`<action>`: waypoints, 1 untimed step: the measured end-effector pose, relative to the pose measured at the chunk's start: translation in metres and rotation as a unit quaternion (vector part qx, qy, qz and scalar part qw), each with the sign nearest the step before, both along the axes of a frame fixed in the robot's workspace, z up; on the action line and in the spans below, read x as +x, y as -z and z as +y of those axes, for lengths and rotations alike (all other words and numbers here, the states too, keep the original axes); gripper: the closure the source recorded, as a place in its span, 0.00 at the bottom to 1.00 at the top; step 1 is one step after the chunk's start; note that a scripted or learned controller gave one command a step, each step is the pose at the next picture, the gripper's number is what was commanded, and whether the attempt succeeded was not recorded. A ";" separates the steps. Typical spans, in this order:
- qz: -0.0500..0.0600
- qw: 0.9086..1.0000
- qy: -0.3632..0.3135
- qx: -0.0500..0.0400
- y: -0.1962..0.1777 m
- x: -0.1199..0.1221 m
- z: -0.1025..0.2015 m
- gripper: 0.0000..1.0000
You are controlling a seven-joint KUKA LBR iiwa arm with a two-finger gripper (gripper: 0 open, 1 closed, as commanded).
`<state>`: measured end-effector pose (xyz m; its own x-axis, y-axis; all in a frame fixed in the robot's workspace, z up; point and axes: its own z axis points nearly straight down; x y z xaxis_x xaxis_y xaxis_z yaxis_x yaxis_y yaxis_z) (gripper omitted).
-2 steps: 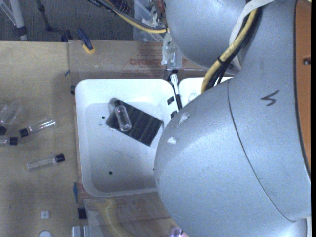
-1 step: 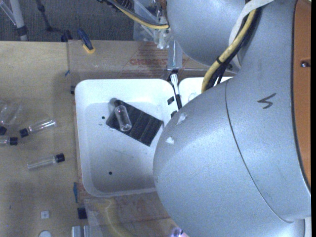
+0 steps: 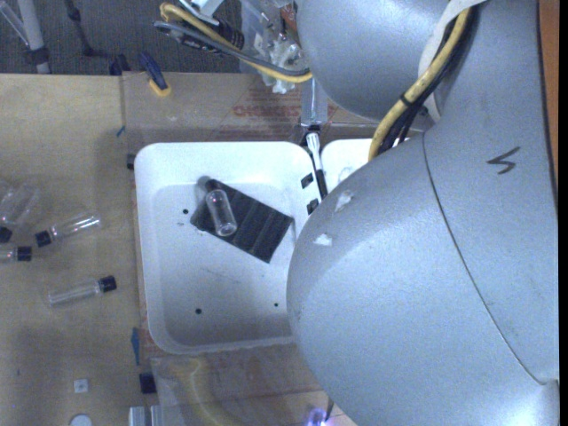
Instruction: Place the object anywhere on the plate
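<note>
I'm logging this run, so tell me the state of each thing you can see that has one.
Clear vial: lying on its side on the black plate, black cap end up-left.
Black plate: flat in the left bin, turned at an angle.
Left bin: upright on the bench.
Spare vials: lying capped on the bench.

You see two white bins: the left bin (image 3: pixel 169 318) in full view, the right bin (image 3: pixel 348 155) showing as a corner behind the one grey arm (image 3: pixel 426 264). In the left bin you count one black plate (image 3: pixel 253 227) and one clear vial (image 3: pixel 219 212) lying on it. On the bench (image 3: pixel 53 114) you count three loose vials with black caps (image 3: pixel 82 289), plus one clear cup (image 3: pixel 16 204).
</note>
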<state>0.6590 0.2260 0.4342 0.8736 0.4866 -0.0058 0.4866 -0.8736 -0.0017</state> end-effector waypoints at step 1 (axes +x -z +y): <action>-0.004 0.988 0.154 0.000 -0.001 -0.001 -0.007 1.00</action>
<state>0.6579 0.2191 0.4347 0.9804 0.1968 0.0018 0.1968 -0.9804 0.0007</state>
